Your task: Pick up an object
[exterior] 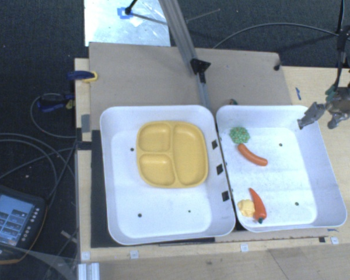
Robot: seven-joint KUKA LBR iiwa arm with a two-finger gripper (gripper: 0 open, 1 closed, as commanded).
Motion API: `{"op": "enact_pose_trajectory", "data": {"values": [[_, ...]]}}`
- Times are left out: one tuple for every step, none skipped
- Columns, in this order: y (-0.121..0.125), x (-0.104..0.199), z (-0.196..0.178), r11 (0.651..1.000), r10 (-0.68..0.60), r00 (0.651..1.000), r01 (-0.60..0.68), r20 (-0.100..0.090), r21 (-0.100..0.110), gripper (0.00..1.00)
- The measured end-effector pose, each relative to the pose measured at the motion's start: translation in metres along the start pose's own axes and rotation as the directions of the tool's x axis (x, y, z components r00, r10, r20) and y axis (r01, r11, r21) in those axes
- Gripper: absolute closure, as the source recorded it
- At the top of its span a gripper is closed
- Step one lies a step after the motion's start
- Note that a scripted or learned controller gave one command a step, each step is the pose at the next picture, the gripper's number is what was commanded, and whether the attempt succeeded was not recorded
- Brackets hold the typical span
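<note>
Gripper [322,116] hangs over upper right rim of right bin [332,174], fingers spread, nothing between them. Left of gripper and slightly lower: green broccoli piece [240,135], then orange sausage-like piece [252,155], lying slantwise. Well below and left of gripper: red-orange pepper [257,205] touching small yellow piece [245,206]. Far left of gripper: yellow divided plate [172,154] in left bin [122,214] on worktop [146,74].

Robotics lab, teach pendant [11,217] (floor), loose cables [52,136], bench clamps [81,76]
</note>
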State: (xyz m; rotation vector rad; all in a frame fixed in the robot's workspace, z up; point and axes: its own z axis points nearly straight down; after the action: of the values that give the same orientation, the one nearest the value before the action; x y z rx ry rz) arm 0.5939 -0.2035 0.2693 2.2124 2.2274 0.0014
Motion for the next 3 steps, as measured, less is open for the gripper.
{"op": "enact_pose_trajectory", "data": {"values": [[0.000, 0.000, 0.000, 1.000, -0.001, 1.000, 0.001, 0.000, 0.000, 0.00], [0.002, -0.004, 0.062, 1.000, 0.006, 1.000, -0.006, -0.001, 0.005, 0.00], [0.001, -0.001, 0.125, 1.000, 0.006, 1.000, -0.006, -0.002, 0.005, 0.00]]}}
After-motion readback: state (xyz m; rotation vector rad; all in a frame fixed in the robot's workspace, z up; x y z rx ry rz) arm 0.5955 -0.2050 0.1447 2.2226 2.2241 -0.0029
